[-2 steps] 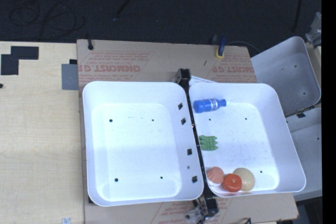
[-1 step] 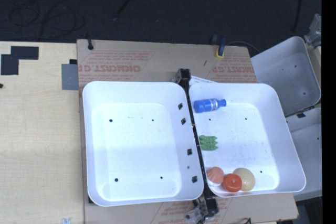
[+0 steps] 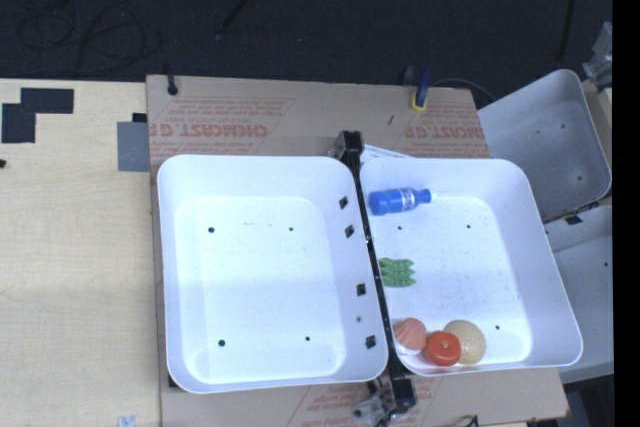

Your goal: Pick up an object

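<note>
Bottle (image 3: 398, 201): lay on its side at the right bin's (image 3: 545, 245) far edge; likely light, stiff, prone to roll; best taken across its body.
Neighbours: green pod (image 3: 396, 272) mid-bin, tomato (image 3: 442, 348) near corner.
Claw: state could not be told.

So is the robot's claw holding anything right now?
Gripper: cannot be told from the camera view. The blue bottle lies loose in the right bin.

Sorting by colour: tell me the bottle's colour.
Blue, with a white cap; bottle in the camera view.
</note>
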You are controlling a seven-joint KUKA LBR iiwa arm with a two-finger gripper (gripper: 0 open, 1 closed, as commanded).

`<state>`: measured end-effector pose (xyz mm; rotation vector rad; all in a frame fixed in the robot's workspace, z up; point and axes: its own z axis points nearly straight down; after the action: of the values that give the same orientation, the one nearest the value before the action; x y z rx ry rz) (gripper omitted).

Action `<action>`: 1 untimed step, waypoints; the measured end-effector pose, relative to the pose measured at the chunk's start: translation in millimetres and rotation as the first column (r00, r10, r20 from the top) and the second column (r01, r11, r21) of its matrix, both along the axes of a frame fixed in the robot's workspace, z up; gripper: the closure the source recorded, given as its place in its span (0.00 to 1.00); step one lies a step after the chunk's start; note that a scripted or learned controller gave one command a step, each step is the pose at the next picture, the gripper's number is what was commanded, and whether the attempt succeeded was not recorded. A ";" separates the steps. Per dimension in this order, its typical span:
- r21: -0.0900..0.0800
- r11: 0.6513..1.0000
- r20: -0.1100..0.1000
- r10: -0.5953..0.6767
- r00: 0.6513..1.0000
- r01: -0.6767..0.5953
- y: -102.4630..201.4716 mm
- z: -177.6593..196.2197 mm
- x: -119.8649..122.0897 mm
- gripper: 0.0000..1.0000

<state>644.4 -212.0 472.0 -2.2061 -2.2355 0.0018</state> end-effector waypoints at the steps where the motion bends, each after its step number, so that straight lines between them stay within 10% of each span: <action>1: 0.001 1.000 -0.001 0.001 1.000 -0.001 0.2 -1.9 0.0 1.00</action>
<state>644.5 -211.8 470.1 -2.2049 -2.2354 0.0020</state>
